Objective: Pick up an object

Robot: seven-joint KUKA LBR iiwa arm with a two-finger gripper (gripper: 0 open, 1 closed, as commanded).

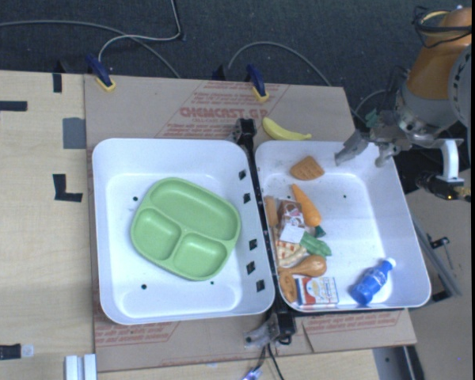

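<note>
The right bin (396,212) holds a pile of toy food along its left side: an orange carrot (305,203), a tan bread piece (307,168), a waffle-like piece (288,252), a green pepper (317,246), a brown pear-shaped piece (309,267) and a small printed box (314,290). A blue bottle (371,282) lies at the front right of that bin. My gripper (366,153) hangs over the bin's far right corner, its two fingers spread apart with nothing between them, well clear of the food.
The left bin (111,212) carries a green sectioned plate (186,228). A yellow banana (285,130) lies on the cardboard behind the bins. Blue clamps (101,73) and cables sit at the back edge.
</note>
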